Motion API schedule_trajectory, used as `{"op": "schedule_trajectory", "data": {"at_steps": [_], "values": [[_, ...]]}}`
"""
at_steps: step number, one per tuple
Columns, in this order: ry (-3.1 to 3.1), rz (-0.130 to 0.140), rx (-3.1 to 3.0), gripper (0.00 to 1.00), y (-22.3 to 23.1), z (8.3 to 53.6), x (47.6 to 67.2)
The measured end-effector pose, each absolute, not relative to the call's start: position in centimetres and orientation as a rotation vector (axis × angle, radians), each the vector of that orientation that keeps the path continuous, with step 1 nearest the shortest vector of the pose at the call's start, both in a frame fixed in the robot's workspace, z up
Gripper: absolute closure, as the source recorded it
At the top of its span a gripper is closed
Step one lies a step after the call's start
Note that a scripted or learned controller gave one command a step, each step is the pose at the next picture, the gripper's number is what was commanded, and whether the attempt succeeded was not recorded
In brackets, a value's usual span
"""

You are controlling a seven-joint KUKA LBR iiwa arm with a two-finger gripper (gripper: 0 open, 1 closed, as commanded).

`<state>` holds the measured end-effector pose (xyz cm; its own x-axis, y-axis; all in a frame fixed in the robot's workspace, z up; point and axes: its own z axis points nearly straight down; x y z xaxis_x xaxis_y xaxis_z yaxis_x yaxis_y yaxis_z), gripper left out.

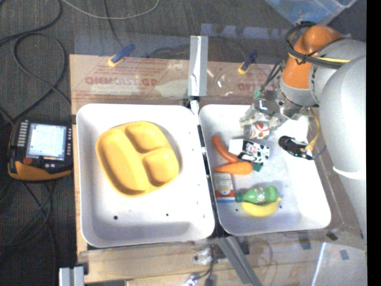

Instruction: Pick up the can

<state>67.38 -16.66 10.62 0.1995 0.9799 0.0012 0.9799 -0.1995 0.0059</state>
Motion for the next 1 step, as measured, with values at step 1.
{"op": "schedule_trajectory", "data": {"at_steps": [1], "values": [[1.959,-0.001,2.453,1.00,-12.84,19.98,66.89]]}}
